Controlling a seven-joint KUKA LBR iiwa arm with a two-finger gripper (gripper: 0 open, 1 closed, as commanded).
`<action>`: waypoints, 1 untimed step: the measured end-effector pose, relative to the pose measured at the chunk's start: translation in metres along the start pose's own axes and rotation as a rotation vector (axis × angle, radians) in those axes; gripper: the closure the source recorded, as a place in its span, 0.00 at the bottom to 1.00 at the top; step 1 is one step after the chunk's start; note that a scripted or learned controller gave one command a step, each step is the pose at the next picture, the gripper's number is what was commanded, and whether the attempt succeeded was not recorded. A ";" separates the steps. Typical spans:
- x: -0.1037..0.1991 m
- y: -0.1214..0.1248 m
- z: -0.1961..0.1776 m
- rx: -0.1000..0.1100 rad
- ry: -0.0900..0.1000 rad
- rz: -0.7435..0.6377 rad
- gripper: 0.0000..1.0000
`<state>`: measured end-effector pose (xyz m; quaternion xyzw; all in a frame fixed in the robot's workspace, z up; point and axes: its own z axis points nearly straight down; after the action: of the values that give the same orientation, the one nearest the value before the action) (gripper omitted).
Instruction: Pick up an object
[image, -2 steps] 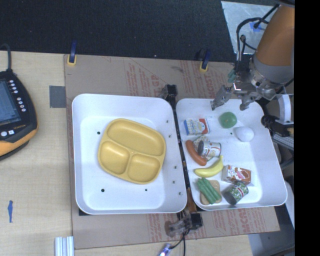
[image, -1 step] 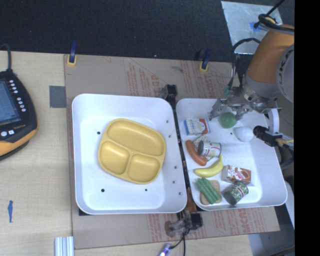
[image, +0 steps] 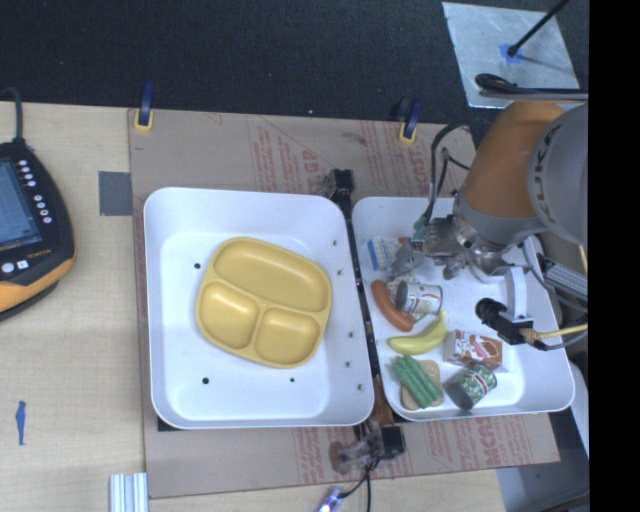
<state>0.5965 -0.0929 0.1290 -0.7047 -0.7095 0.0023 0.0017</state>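
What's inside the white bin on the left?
The left bin holds a yellow divided tray with three compartments, nothing in them. Whatever lies beneath the tray is covered.

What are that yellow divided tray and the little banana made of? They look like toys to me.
The yellow divided tray looks like moulded plastic: one even colour, rounded compartment edges, a soft matte sheen. The banana also seems to be plastic, probably toy food: its yellow is uniform and smooth, with no bruises, though it is too small to be sure. The white bin under the tray looks like glossy plastic too.
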 end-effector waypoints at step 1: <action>-0.003 -0.039 0.020 -0.001 0.000 0.001 0.00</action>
<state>0.5572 -0.0960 0.1093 -0.7052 -0.7090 0.0019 0.0013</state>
